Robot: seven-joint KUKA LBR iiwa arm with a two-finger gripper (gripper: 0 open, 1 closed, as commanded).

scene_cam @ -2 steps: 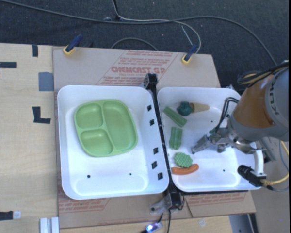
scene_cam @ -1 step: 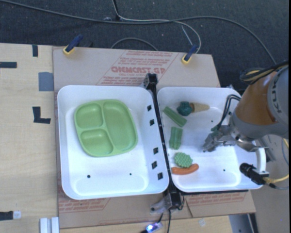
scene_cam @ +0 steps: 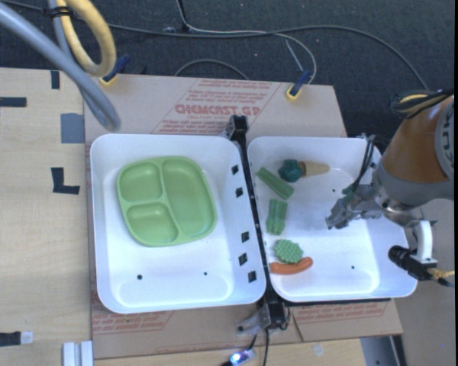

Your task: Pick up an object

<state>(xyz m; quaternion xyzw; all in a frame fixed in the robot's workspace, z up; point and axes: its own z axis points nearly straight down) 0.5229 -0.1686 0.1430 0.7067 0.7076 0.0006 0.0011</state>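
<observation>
white bins (scene_cam: 175,300), light green plate (scene_cam: 166,200), orange carrot (scene_cam: 291,266), grey claw (scene_cam: 340,216).

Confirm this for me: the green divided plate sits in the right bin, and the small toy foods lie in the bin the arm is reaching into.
One part is wrong. In the camera view the green divided plate sits in the left bin, not the right. The rest holds: the small toy foods lie in the right bin, where the gripper reaches in.
</observation>
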